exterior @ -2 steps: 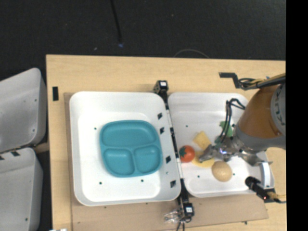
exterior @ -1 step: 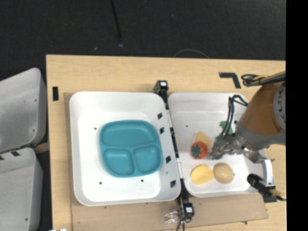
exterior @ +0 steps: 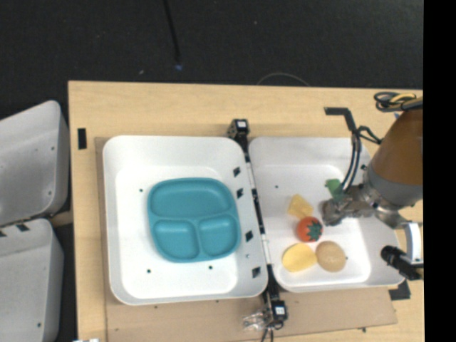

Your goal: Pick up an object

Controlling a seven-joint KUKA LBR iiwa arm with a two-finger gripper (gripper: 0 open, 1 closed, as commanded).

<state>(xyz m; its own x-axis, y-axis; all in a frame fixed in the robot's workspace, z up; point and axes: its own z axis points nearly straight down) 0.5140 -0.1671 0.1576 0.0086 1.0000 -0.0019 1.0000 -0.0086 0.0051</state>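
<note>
Four crowded foods risk a miss: grey hand (exterior: 333,211) (grip state unclear) at round red tomato's (exterior: 309,229) two o'clock.

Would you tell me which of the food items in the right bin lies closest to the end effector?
The red tomato, just left of the end effector; the yellow pieces and the tan ball lie farther off.
</note>
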